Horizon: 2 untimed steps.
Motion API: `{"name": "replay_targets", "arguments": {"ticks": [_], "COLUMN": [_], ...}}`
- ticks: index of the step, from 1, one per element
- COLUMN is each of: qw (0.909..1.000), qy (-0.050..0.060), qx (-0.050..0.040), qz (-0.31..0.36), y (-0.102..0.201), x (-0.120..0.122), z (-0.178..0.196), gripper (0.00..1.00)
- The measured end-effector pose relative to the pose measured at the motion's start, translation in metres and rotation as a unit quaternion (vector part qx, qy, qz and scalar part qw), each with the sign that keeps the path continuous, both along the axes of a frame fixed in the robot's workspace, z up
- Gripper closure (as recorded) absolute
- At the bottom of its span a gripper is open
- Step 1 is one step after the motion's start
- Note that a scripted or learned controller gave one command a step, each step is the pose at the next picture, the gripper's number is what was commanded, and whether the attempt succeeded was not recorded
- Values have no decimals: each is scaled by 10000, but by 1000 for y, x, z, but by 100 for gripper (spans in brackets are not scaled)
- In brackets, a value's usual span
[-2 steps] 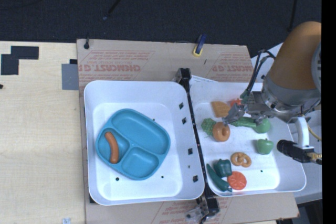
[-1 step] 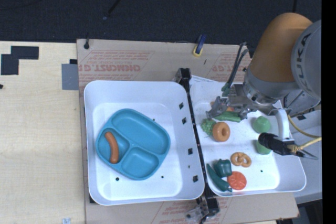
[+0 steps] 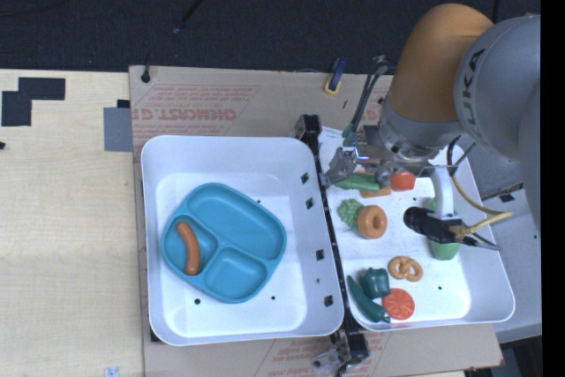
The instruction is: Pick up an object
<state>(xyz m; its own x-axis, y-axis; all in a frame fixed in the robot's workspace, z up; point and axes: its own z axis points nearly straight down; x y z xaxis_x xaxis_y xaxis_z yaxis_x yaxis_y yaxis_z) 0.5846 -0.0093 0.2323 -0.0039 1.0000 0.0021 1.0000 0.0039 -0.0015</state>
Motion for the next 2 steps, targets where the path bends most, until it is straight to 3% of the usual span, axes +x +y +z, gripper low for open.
{"name": "replay_targets", "arguments": {"ticks": [1,2], "qw": [10000,10000], "qy": [7,14], "qx": [-14,-12], "qz": [-5,-34], "y": [-2,-2], "x": [13,0], "z": [-15,-12], "gripper": [100,100]}}
